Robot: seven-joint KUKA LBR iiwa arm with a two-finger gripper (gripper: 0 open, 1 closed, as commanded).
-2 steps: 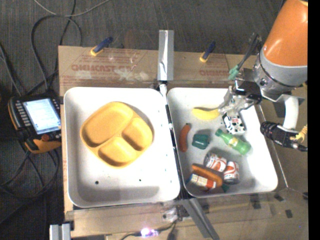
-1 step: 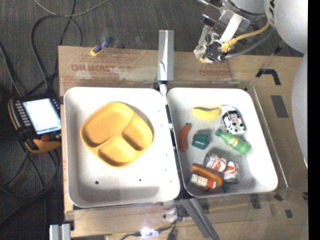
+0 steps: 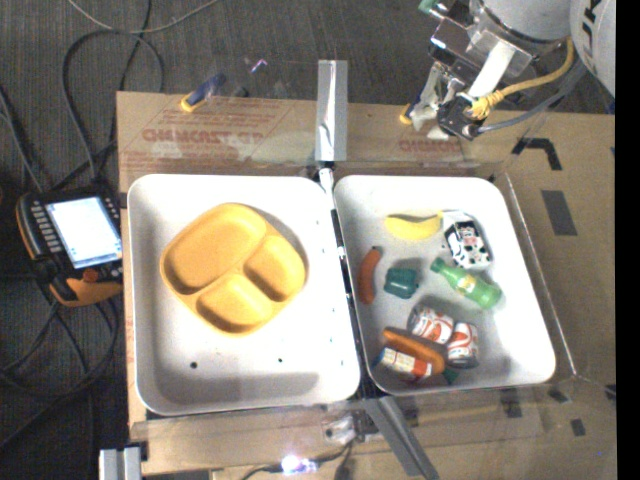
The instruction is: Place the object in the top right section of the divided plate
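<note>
Two white bins sit side by side; the gripper, grasp state impossible to tell, hovers beyond the right bin; the yellow divided plate lies down-left, in the left bin.

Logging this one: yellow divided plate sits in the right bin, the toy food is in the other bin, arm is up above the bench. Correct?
Not quite. The camera view shows the yellow divided plate in the left bin, not the right. The toy food, such as the banana and green bottle, lies in the right bin. The arm is above the bench, as you say.
</note>
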